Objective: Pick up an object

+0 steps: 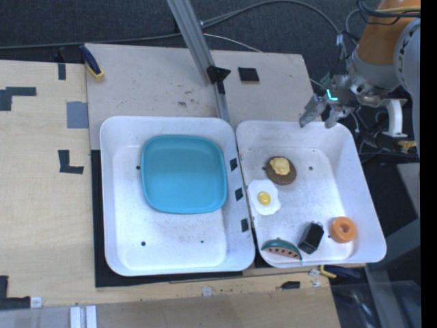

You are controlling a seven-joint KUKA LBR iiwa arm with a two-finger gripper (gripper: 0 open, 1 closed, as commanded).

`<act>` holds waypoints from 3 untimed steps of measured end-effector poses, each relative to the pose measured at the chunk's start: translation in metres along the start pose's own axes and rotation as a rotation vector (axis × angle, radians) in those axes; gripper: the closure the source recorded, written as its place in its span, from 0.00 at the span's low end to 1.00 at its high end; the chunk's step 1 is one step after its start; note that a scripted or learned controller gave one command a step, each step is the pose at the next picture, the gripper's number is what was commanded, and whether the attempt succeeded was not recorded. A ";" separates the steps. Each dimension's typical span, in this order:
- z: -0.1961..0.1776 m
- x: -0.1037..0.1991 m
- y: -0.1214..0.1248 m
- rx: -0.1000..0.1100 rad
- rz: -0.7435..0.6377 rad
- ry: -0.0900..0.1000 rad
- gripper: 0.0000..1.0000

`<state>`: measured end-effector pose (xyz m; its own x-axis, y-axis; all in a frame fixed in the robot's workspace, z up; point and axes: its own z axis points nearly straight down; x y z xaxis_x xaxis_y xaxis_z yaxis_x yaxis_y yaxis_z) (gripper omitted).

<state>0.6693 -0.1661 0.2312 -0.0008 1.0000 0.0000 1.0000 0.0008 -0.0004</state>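
Observation:
The right bin (321, 156) holds several toy foods. A brown round cake with a yellow top (280, 169) lies near its middle, and a fried egg (263, 199) lies just below it by the left wall. Along the front sit a watermelon slice (281, 250), a small black block (311, 238) and an orange donut (343, 229). My gripper (319, 118) hangs over the bin's far right corner, well apart from all of them. Its two fingers stand open with nothing between them.
The left bin (171, 251) carries a blue square plate (183, 173). A slanted metal pole (198, 39) rises behind the bins. Cables (273, 9) trail over the dark floor at the back, and a yellow-and-blue clamp (92, 61) sits at the bench's far left corner.

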 end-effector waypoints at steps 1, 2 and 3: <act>0.000 0.000 0.000 0.000 0.000 0.000 0.00; 0.052 0.005 -0.010 0.005 0.000 0.001 0.00; 0.104 0.016 -0.011 0.005 0.000 0.001 0.00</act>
<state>0.6582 -0.1499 0.1269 -0.0010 1.0000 0.0008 1.0000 0.0010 -0.0049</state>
